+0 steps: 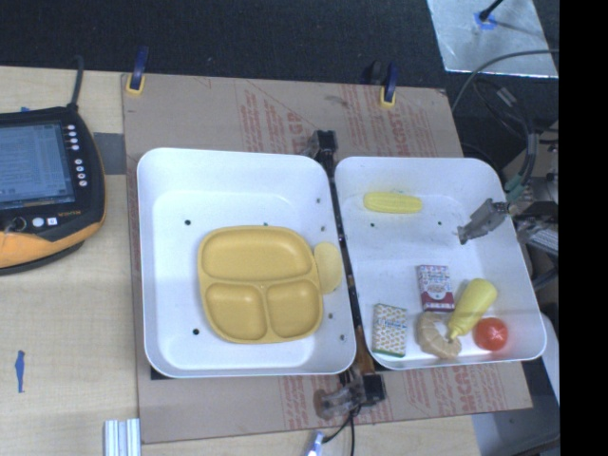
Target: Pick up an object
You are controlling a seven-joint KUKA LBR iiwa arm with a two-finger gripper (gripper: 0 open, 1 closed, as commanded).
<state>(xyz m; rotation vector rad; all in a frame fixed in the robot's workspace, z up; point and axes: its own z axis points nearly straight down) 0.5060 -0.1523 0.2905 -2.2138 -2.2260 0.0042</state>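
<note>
We find the gripper (472, 230) low over the right bin (415, 251), near that bin's far right edge, reaching in from the right side of the view. Its fingers are too small and blurred for us to judge how far they stand apart, and we cannot tell whether anything lies between them; we see no object plainly held. To the left of the gripper and slightly farther back, an ear of corn (392, 202) lies on the bin floor, apart from the other items. Toward the near edge from the gripper we note a cluster of objects: a red and white carton (434, 287), and just right of it a yellow squeeze bottle (470, 307) lying tilted. At the bottle's lower end sits a bread roll (437, 335), and a red tomato (490, 334) rests just beside the bottle on its right. A small green and white box (389, 330) lies left of the roll, near the bin's front left corner. Well to the left of the gripper, the left bin (237, 174) holds a yellow divided tray (258, 282) with three compartments. Both bins rest on a sheet of cardboard (285, 112) laid on the table (57, 350). Far left of the gripper, a control pendant (43, 183) with a lit screen lies on the table.
</note>
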